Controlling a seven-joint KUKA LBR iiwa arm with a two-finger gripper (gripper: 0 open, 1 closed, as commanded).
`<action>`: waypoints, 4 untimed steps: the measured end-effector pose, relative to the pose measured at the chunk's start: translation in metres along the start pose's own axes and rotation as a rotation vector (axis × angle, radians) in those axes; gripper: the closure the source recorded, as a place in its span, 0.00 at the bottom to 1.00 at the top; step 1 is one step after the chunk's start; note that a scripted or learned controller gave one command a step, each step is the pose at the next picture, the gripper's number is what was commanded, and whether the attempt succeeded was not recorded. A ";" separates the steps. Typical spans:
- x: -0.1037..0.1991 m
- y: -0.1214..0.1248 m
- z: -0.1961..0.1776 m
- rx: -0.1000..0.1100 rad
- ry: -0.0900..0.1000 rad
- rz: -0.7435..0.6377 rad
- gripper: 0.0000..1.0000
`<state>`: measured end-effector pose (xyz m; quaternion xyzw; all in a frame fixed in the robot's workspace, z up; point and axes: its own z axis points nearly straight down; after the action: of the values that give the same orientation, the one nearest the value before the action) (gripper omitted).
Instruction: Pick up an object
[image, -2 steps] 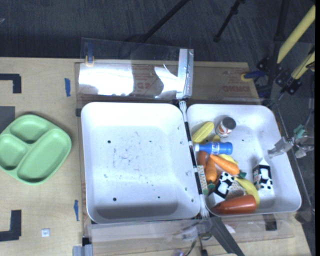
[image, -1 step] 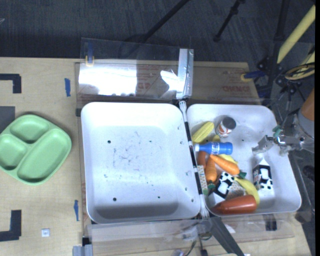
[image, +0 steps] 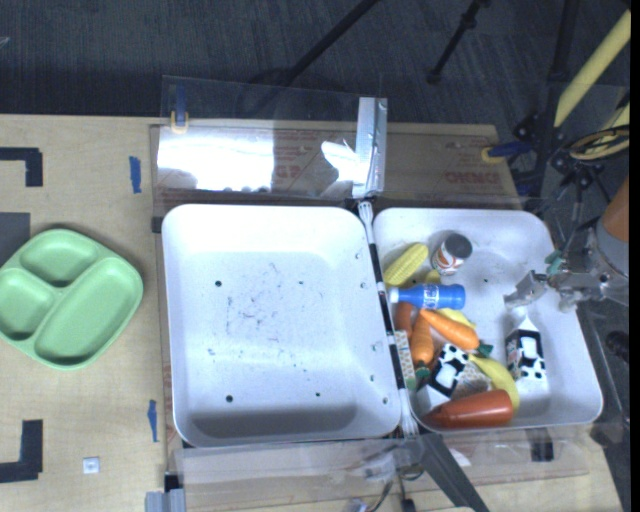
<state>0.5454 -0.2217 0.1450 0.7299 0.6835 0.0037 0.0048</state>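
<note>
Fingers (image: 530, 290): hanging over the right bin (image: 560, 410)'s far side; spread not discernible.
Objects: toy pile (image: 450, 350) lying beside and below; cow-print bottle (image: 525, 355) nearest.
Risk: crowding is inviting a glancing, empty grasp.

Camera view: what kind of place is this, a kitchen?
Probably a robot lab, not a kitchen: two white bins on a bench, toy food like a banana, and camera stands on carpet.
</note>
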 end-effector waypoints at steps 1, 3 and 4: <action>0.003 0.000 0.004 -0.034 -0.003 0.139 0.00; 0.007 -0.001 0.006 -0.059 -0.005 0.232 0.00; 0.031 -0.034 0.028 0.016 0.001 0.371 0.00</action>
<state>0.5137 -0.1888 0.1162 0.8436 0.5370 -0.0004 -0.0020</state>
